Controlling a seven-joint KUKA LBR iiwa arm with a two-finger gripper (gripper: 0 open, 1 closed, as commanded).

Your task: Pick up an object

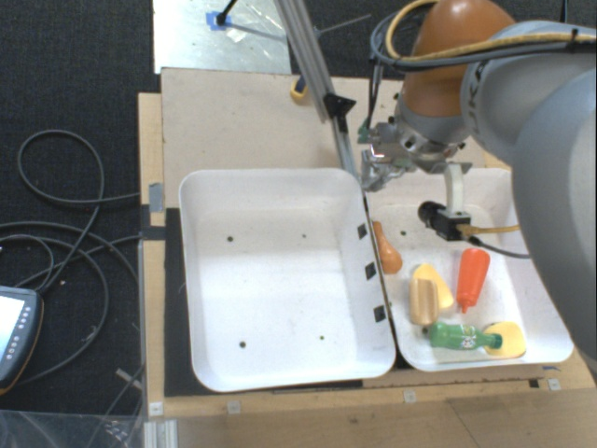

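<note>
The right bin (541, 343) holds several small objects. An orange pear-shaped piece (386, 252) lies against the divider. A hot-dog bun (427, 296) sits beside an orange carrot-like piece (471, 277). Near the front lie a green bottle (459, 336) and a yellow piece (509, 337). My gripper (375, 171) hangs over the bin's far left corner, next to the divider and above the pear-shaped piece. I see nothing held in it. A black part (442, 220) hangs off the wrist over the bin.
The left bin (201, 278) stands beside the right one. A slanted metal pole (308, 54) crosses behind the gripper. Cables (56, 194) and a handheld screen (14, 329) lie left of the bench. The grey arm (550, 157) covers the right side.
</note>
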